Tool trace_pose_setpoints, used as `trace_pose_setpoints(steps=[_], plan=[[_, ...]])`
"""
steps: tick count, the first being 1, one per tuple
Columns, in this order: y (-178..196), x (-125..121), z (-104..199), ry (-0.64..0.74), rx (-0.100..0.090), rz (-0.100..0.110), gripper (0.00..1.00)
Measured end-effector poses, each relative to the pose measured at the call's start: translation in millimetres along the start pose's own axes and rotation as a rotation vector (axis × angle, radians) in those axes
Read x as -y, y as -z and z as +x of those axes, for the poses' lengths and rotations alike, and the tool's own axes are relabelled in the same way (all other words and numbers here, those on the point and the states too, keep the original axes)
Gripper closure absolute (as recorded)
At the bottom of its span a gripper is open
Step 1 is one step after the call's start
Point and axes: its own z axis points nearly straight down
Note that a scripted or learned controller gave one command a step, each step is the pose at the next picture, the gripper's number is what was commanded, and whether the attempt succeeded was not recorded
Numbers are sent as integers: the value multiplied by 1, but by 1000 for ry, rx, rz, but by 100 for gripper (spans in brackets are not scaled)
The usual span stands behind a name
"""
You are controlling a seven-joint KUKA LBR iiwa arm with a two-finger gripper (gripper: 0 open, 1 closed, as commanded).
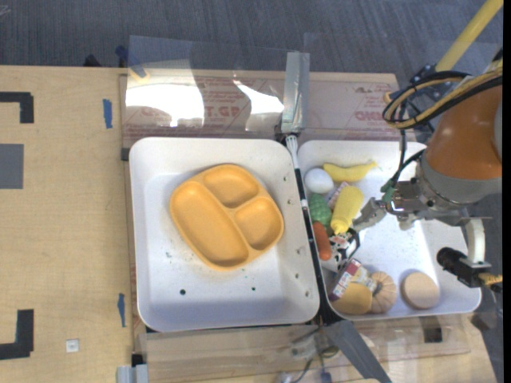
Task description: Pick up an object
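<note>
The right bin (pixel 403 250) holds several toy foods. A yellow banana (pixel 351 169) and a white egg (pixel 319 180) lie at its far left. Below them come a yellow bottle (pixel 348 204), a green piece (pixel 320 211) and an orange carrot (pixel 322 240). A small black-and-white piece (pixel 345 250), a bread-like lump (pixel 375 291) and a tan egg (pixel 420 289) sit near the front edge. My gripper (pixel 366 215) reaches in from the right, low over the bin, just right of the yellow bottle. Nothing is visibly held in it.
The left bin (pixel 148 238) holds an orange divided plate (pixel 227 214). A metal divider (pixel 294 94) stands at the back between the bins. Yellow and black cables (pixel 415 94) loop above the arm's orange band (pixel 471 138). Bare floor shows in the right bin's middle.
</note>
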Motion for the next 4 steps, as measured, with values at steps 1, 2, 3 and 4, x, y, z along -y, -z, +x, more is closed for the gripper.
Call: trace_pose_setpoints(steps=[1, 2, 3, 4], plan=[[-56, -53, -11, -291, 9, -18, 0], [-93, -105, -9, -223, 3, -5, 0], [-84, -106, -7, -221, 2, -4, 100], [16, -139, 64, -287, -2, -11, 100]])
